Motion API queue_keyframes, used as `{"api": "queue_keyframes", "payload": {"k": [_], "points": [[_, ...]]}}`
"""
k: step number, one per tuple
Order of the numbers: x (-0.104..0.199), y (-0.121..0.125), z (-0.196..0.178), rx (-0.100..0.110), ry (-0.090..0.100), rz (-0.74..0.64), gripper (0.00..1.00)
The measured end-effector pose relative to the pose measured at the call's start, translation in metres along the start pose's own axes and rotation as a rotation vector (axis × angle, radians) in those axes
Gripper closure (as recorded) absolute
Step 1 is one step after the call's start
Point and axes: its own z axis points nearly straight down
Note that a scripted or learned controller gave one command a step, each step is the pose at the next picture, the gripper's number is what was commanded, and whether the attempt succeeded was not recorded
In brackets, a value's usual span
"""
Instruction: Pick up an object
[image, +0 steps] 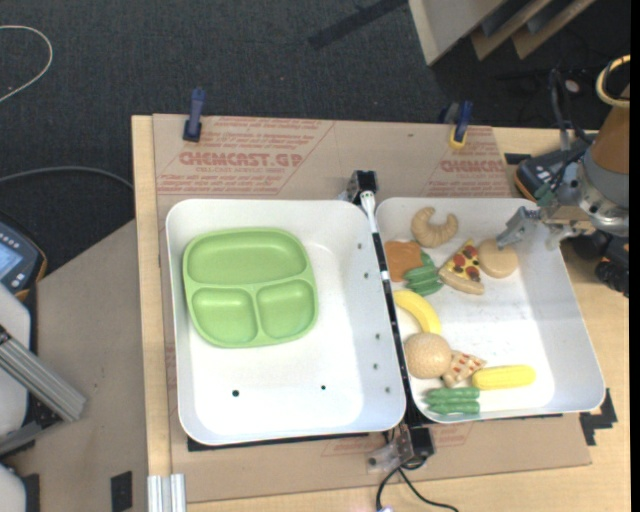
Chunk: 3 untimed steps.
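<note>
Gripper (520, 228): reaches in over the far right corner of the right bin (560, 330); one grey finger is visible slanting down toward the round bun (498, 260).
Jaws: I cannot tell whether they stand wide or narrow; nothing is seen between them.
Nearest object: the round bun lies just below the fingertip, touching or nearly touching the pizza slice (464, 268) on its left.
Other candidates, relative to the bun: croissant (434, 226) beyond and to the left; banana (418, 310) nearer the bin divider; yellow corn (503, 377) and green beans (453, 401) well apart at the near rim.
Left bin (340, 350): holds a green divided plate (250, 286).
Risk one: in my judgement the bun's domed top may let it slip from a closing grip.
Risk two: the crowded pizza slice may catch a finger or be dragged along.
Risk three: the bin wall close by the arm leaves little room; a low approach may strike it.
</note>
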Motion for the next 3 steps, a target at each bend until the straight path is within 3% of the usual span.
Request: {"api": "queue_keyframes", "payload": {"k": [1,2,3], "points": [[0.006,-0.044,0.071,0.012,0.015,-0.002,0.00],[0.000,-0.059,-0.021,-0.001,0.000,0.000,0.00],[0.038,-0.081,0.059,0.007,0.005,-0.002,0.00]]}}
